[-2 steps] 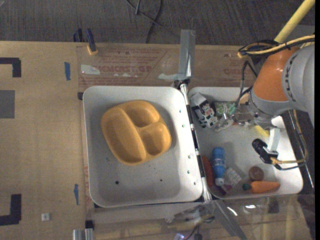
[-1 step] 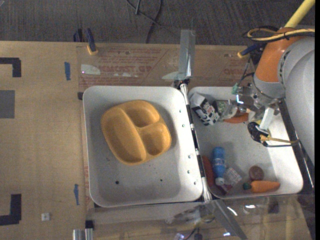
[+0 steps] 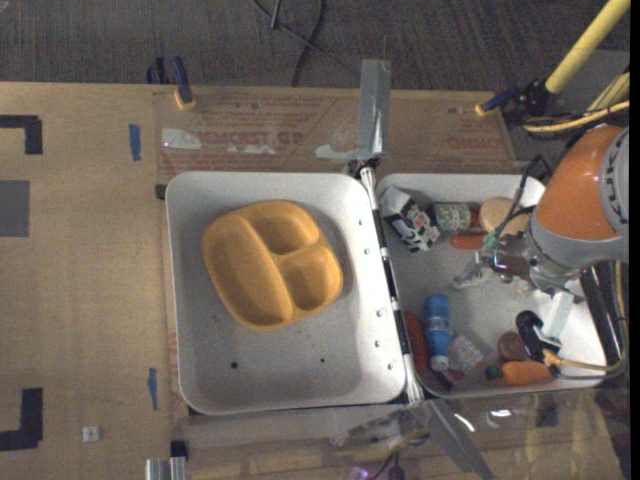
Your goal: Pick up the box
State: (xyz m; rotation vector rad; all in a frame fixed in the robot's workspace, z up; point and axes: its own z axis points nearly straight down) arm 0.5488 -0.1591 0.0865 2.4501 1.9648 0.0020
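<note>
On the right side of the camera view I see the arm [image 3: 590, 203] reaching over the right bin [image 3: 480, 368], and its gripper [image 3: 497, 261] hangs low above the middle of this bin, among many small objects. The box [image 3: 410, 220], which I take to be the small carton with black and white cow pattern, lies tilted in the upper left corner of the right bin, beside a small can [image 3: 452, 216] with a green label. The gripper is near it but apart from it, and nothing is between its fingers as far as I can see; if they are open or closed, I cannot tell from this angle. So I judge the task is not yet done: the box rests in the bin, and reaching, closing and lifting are all left. A blue bottle [image 3: 436, 324] and an orange carrot-like toy [image 3: 527, 372] lie lower in the same bin. The left bin [image 3: 200, 368] holds a yellow divided plate [image 3: 272, 264]. Behind the bins a cardboard sheet [image 3: 250, 128] carries red printed letters, upside down for me and too blurred to read.
</note>
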